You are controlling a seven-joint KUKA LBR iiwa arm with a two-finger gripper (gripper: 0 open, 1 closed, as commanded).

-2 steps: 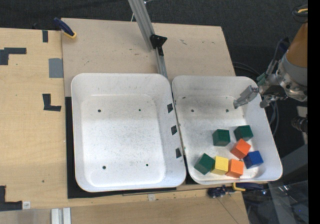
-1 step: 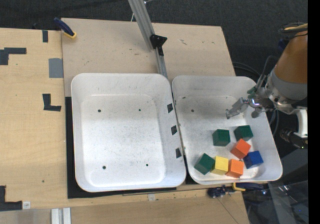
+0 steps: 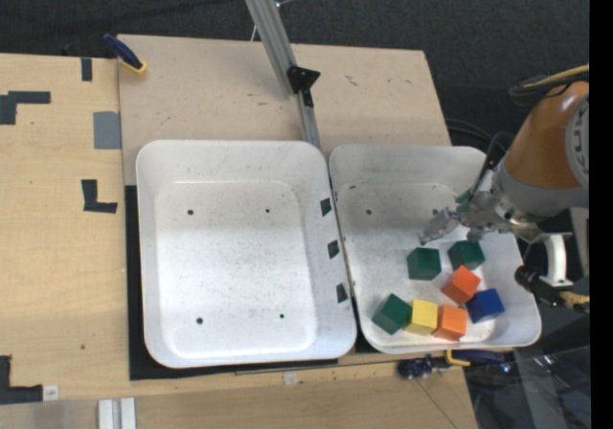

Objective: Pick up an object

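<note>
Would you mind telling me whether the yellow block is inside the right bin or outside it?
Inside. The yellow block lies on the right bin's floor near its front rim, between a green block and an orange block.

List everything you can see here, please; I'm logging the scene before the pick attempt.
Bins: 2, white, side by side on the bench; left bin, right bin.
Green blocks: 3, right bin; at.
Orange blocks: 2, right bin; at.
Yellow block: 1, right bin, between a green and an orange block.
Blue block: 1, right bin, near its right wall.
Metal pole: 1, grey, slanting above the bins.
Arm: 1, grey and orange, from the right.
Gripper: 1, above the right bin's blocks.
</note>
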